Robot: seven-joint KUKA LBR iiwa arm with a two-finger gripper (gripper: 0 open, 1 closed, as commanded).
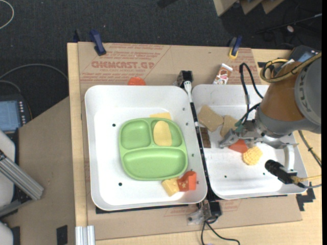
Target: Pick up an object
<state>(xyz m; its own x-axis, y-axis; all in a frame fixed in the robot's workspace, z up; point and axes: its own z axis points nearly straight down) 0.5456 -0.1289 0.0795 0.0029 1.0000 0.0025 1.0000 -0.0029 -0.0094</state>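
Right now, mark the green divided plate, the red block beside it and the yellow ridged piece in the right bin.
green divided plate [153,162], camera view, bare floor of its large compartment.
red block [189,180], camera view, its top face.
yellow ridged piece [252,156], camera view, its middle.

On the brown board [76,137], at about 11 o'clock from the left bin [102,101], "CHEMCAST" is printed in large red lettering [122,64], followed by what seems to be "GP". The finer red lines around it cannot be read. Markings on the small carton [223,74] at 12 o'clock are illegible.
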